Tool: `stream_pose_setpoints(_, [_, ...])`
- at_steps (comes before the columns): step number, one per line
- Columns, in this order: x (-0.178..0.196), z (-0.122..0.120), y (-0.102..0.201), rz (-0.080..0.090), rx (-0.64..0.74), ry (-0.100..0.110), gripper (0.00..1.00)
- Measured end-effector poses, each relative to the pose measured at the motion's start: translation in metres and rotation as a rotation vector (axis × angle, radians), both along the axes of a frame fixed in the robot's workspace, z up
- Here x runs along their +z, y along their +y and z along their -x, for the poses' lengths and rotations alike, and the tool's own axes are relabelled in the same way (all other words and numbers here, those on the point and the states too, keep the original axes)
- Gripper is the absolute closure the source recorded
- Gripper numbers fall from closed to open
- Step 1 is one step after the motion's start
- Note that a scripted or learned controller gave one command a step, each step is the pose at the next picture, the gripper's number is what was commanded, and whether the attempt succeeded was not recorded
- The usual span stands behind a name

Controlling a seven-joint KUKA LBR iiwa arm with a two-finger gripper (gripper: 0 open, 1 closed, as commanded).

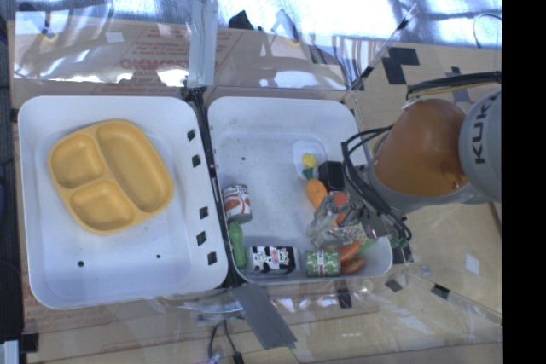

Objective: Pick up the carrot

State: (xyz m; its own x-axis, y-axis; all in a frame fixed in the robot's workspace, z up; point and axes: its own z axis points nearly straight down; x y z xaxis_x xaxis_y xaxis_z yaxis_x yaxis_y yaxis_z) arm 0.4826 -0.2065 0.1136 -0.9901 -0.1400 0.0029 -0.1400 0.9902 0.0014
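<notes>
One gripper [331, 224] just beside carrot [316, 193], cluttered bin [260, 136]

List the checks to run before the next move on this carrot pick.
1. Carrot lies in the right bin: ok.
2. Claw is over the right bin, beside the carrot: ok.
3. Claw has hold of the carrot: cannot tell.
4. Room around the claw: the green can sits close below it: not ok.
5. Yellow tray rests in the left bin, out of the way: ok.
</notes>
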Motion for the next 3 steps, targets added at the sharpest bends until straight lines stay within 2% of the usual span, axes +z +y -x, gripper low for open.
stream_pose_setpoints(1, [0.108, -0.017, 0.082, 0.001, -0.246, -0.009, 1.0])
stream_pose_setpoints(2, [0.029, -0.035, 0.017, 0.0, -0.257, 0.004, 1.0])
stream_pose_setpoints(3, [0.069, -0.035, 0.075, 0.001, -0.396, -0.006, 1.0])
